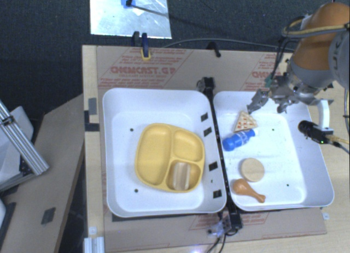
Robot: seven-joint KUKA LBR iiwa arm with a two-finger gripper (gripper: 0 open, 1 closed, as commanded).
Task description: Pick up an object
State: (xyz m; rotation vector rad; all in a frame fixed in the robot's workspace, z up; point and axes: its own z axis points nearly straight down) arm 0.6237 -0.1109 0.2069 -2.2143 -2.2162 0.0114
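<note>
In the right bin (306, 192) lie a tan waffle-patterned wedge (245, 121), a blue bottle (238, 140), a round beige disc (252, 169) and an orange-brown drumstick (249, 189). My gripper (270, 103) hovers over the bin's back part, just up and right of the wedge. Its two fingers are spread, one (257, 102) towards the wedge and one (284, 105) further right. Nothing sits between them.
The left bin (117, 137) holds a yellow divided plate (164, 156) with a pale beige cylinder (179, 175) in its front compartment. A black divider with clips (214, 142) separates the bins. A black fitting (311, 130) sticks out near the right bin's right wall.
</note>
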